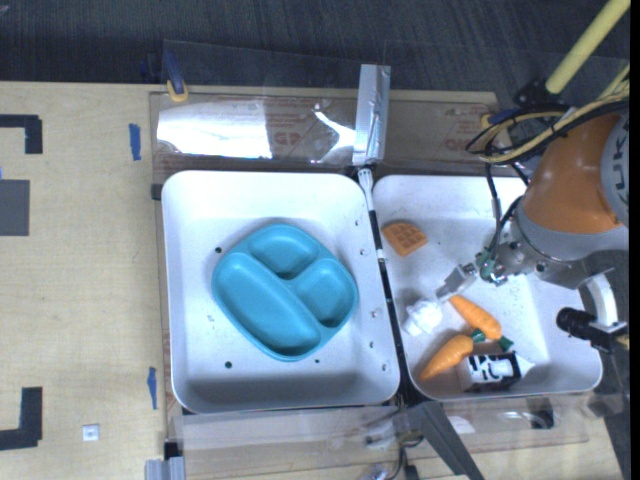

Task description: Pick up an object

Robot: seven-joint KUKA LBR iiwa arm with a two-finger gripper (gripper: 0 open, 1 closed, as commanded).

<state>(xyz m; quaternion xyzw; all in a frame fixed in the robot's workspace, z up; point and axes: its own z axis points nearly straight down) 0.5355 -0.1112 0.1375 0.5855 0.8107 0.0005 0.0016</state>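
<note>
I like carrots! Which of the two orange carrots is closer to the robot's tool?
The upper carrot, lying just below the tool. The other carrot lies lower, further from the tool, beside the black-and-white thing.

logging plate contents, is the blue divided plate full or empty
Empty. All three sections of the plate show bare blue; it lies alone in the left bin. The carrots lie in the right bin.

Blue sectioned tray [286, 290] in the middle of the left white bin [190, 218], strips of blue tape [134, 141] on the wooden bench [70, 268] by the bin's left edge
</note>
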